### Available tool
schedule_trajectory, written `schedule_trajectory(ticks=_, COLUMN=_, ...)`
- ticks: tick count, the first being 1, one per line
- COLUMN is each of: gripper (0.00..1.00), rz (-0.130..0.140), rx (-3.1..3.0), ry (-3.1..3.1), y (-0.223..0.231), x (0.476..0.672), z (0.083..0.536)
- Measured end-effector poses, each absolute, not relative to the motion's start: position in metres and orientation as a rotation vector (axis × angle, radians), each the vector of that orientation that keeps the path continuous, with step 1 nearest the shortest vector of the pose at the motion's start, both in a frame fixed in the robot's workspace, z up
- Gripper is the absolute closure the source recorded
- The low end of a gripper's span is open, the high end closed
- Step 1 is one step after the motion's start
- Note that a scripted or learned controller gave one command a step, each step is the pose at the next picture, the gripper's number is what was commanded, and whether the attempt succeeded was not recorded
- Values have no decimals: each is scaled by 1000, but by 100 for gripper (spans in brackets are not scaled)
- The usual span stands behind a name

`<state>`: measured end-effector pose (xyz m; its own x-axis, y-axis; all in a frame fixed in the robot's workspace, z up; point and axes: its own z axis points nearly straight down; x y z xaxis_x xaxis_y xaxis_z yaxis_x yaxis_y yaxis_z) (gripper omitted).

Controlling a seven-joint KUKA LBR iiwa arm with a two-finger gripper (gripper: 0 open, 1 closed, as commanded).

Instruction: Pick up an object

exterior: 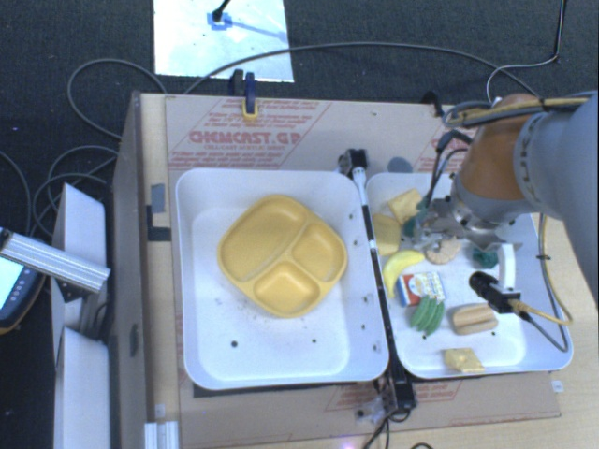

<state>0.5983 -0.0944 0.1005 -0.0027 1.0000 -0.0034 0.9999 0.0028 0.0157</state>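
Note:
My gripper (pixel 434 230) is low in the upper part of the right bin (pixel 533 344), reaching in from the right. It hangs over a tan round cookie (pixel 445 250), with a yellow wedge (pixel 404 204) just to its left. A banana (pixel 402 265) and a small white, red and blue carton (pixel 418 287) lie just below it. Farther down are a green vegetable (pixel 429 314), a tan bread roll (pixel 473 319) and a yellow cracker-like piece (pixel 462 360). Nothing is visibly held.
The left bin (pixel 215 344) holds a yellow divided plate (pixel 283 253). A teal item (pixel 484 255) lies partly under the wrist. Another yellow piece (pixel 385 231) rests against the divider between the bins. Cables run over the bench at the right.

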Motion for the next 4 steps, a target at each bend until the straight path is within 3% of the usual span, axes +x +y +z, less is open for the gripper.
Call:
schedule_trajectory(ticks=1, gripper=100, rz=3, rx=2218, ry=2220, y=-102, x=539, z=180)
schedule_trajectory(ticks=2, gripper=100, rz=0, rx=2220, ry=2223, y=-96, x=501, z=161)
schedule_trajectory(ticks=3, gripper=0, rz=1, rx=2220, ry=2222, y=-96, x=501, z=161)
schedule_trajectory(ticks=4, gripper=0, rz=2, rx=2216, ry=2223, y=-106, x=578, z=155)
